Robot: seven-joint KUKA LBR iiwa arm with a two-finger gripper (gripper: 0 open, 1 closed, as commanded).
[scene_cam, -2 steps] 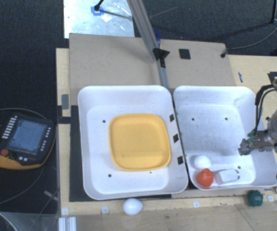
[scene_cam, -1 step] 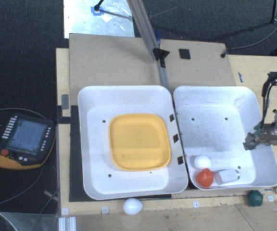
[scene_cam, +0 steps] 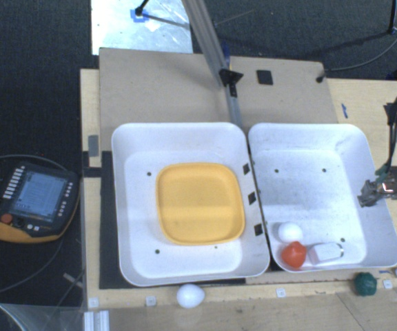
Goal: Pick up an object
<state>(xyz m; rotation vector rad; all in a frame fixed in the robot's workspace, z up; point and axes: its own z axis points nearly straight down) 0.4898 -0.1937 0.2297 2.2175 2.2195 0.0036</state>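
Red ball in right bin

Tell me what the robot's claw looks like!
You can see just a bit of it at the right edge of the picture. The claw is a small, dark grey metal piece with a tiny bright spot on it. Thin black cables loop above it. It is too small and blurry to make out more.

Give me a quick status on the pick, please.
Pincer at right bin's right rim, nothing held. Red ball, white ball, white block in near corner. Path clear.
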